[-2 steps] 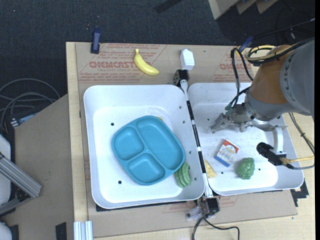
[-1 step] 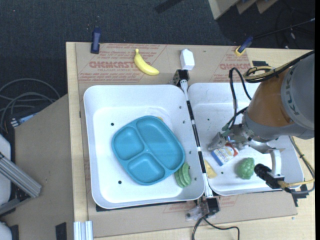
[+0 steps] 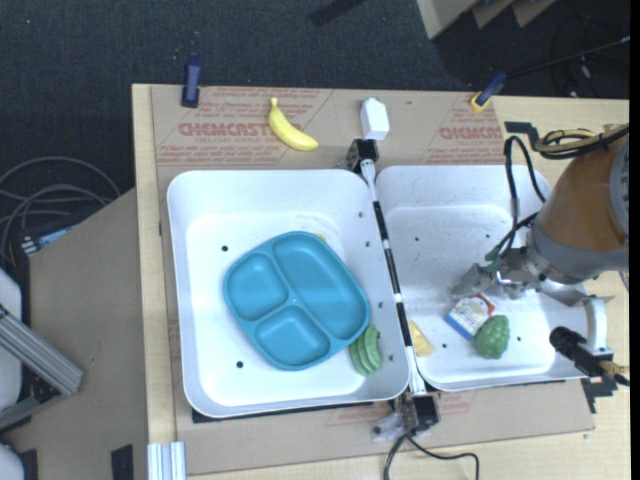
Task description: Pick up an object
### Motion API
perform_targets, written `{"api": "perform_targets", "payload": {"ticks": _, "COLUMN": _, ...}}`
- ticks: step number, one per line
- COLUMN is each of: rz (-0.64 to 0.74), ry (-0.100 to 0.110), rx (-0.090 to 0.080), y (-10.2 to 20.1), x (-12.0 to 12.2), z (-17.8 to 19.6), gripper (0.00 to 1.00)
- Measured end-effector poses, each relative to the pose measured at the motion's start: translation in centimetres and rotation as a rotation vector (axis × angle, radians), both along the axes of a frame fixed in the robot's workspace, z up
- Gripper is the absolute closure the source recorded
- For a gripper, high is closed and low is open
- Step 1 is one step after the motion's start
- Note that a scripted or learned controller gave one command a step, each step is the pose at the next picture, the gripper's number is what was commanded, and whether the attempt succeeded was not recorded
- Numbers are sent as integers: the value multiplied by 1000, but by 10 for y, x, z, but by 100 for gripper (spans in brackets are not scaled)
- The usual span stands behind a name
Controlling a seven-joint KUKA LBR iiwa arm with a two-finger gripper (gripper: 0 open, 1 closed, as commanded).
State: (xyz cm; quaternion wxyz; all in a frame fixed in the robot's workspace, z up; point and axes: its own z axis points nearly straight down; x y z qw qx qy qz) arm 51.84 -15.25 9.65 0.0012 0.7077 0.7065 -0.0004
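The blue three-compartment plastic tray lies in the left white bin, largest of the things. In the right white bin, well to the tray's right, my pincer hangs just above a small white-and-blue packet, beside a green bumpy ball. I cannot tell how far my pincer is open.

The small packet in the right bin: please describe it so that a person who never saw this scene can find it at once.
Look at the right bin, at its front part, just below the gripper. There the small packet lies flat against a bumpy green object. It is the white one with blue and red print; its neighbour is plain green.
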Motion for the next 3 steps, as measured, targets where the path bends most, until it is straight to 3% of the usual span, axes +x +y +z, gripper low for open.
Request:
{"api": "perform_targets", "payload": {"ticks": 1, "rz": 0, "ry": 4, "rx": 3, "y": 1, "x": -40, "z": -13, "gripper": 0}}
{"api": "perform_targets", "payload": {"ticks": 2, "rz": 0, "ry": 1, "rx": 3, "y": 1, "x": -39, "z": -3, "gripper": 100}}
{"api": "perform_targets", "payload": {"ticks": 3, "rz": 4, "ry": -1, "rx": 2, "y": 51, "x": 10, "z": 85, "gripper": 100}}
